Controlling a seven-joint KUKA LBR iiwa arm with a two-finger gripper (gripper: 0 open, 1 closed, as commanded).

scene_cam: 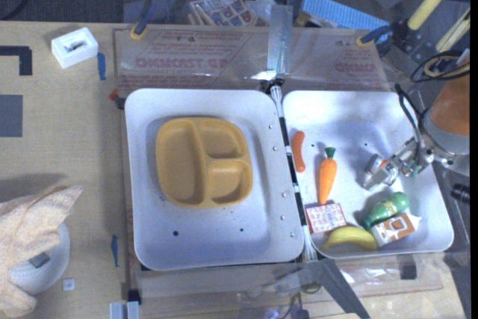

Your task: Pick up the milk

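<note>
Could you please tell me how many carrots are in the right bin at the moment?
2. A thin carrot lies by the bin's left wall, and a fatter carrot with a green top lies just right of it, above the small carton. None seems hidden.

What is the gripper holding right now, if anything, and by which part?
Nothing. The gripper hangs over bare floor of the right bin, above the milk carton, with no object between its fingers.

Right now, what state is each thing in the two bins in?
Yellow divided plate: upright in left bin.
Carrot: lying flat, right bin.
Orange sausage: lying flat beside the divider.
Banana: lying against the front rim.
Milk: tipped on its side, ungrasped.
Pincer: low over right bin, apart from the milk.
</note>
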